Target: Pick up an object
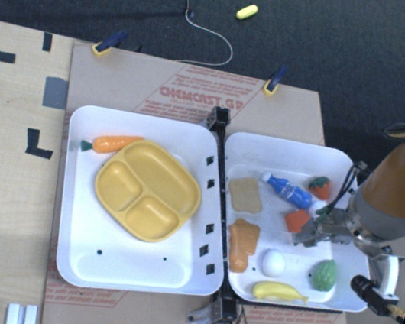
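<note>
The right bin [291, 145] holds several toy foods. Among them are a blue bottle [288, 189], a red strawberry-like piece with a green top [321, 186], a tan slice [245, 194], an orange piece [241, 243], a white egg [273, 262], a yellow banana [278, 291] and a green lump [324, 275]. A small red-orange piece [295, 219] lies mid-bin. My gripper [308, 232] hangs low over the right side of this bin, right beside that red-orange piece, and its dark body hides part of the piece. Nothing is visibly held.
The left bin [76, 174] contains a yellow divided plate [148, 190] and a carrot [116, 144] at its back-left. A black divider [214, 190] runs between the bins. The grey and orange arm [395, 191] comes in over the right rim.
</note>
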`<action>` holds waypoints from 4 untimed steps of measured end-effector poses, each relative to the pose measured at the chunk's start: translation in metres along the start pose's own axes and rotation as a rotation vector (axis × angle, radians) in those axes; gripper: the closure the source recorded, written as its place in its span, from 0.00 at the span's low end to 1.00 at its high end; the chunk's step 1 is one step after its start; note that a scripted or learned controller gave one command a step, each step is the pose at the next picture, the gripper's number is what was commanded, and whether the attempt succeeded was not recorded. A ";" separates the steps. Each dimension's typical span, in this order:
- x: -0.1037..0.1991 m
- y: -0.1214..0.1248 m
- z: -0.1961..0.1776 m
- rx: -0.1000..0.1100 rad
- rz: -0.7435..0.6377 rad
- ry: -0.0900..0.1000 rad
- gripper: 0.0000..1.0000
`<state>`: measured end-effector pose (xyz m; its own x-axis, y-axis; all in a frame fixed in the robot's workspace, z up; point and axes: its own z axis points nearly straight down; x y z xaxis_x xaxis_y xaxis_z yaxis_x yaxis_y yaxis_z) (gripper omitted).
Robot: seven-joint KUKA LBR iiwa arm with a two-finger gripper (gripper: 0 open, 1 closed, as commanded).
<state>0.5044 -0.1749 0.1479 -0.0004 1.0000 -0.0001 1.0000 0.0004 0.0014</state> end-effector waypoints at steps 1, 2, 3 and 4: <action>0.009 0.007 -0.056 -0.003 -0.003 -0.001 1.00; 0.010 0.007 -0.078 0.000 -0.002 0.000 1.00; 0.047 0.043 -0.080 0.001 -0.006 0.001 1.00; 0.095 0.078 -0.085 0.001 -0.007 0.001 1.00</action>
<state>0.5821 -0.0796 0.2333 -0.0073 1.0000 0.0013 1.0000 0.0073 0.0004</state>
